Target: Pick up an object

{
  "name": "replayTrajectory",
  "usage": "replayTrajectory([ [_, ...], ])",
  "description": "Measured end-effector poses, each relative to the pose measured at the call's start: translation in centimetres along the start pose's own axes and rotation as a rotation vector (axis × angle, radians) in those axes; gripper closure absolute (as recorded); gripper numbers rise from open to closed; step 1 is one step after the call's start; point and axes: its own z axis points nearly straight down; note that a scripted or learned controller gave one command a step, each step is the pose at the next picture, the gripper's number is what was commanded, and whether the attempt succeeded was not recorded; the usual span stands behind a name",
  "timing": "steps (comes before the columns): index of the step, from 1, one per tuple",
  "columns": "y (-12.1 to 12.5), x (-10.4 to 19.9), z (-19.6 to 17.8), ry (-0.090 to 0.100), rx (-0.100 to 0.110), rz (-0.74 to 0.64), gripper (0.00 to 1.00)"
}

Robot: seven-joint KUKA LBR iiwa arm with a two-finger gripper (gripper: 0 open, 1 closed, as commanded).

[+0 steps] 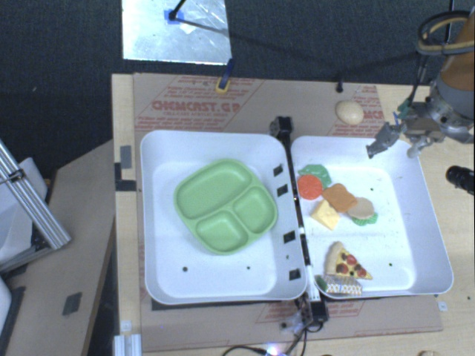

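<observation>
On the bench: two shallow white bins side by side, with a black divider strip (291, 199) running between them; every place below is given relative to that strip.
Left bin (159, 273): touching the strip on its left side.
Green tray (225, 205): a three-compartment plate lying flat in the middle of the left bin, near the strip but apart from it; all three compartments bare.
Right bin (415, 228): touching the strip on its right side.
Toy food cluster: just right of the strip, in the near half of the right bin.
Red tomato slice (309, 187): closest to the strip, with a green leaf (316, 172) at its far edge.
Brown bread piece (339, 196): right of the tomato slice, touching it or nearly so.
Yellow cheese wedge (324, 214): below the tomato slice and bread piece, near the strip.
Tan round piece on green (362, 210): farthest right of the cluster, beside the bread piece.
Pizza slice (346, 261): toward the near end of the strip, apart from the cluster.
Striped piece (341, 288): at the bin's near rim, just right of the strip's near end.
Beige egg-shaped object (349, 111): outside the bins on the cardboard, beyond the strip's far end and to its right.
Gripper (400, 142): above the far right corner of the right bin, well apart from the strip and the food cluster; its two fingers (381, 142) spread wide with nothing between them.
</observation>
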Motion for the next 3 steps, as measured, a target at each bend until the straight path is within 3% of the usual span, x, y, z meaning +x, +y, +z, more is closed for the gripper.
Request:
replayTrajectory([
  [1,0.2,0.0,-0.7,-0.002,-0.012,-0.002,0.0],
  [3,2.1,0.5,9.0,-0.002,-0.009,-0.006,0.0],
])
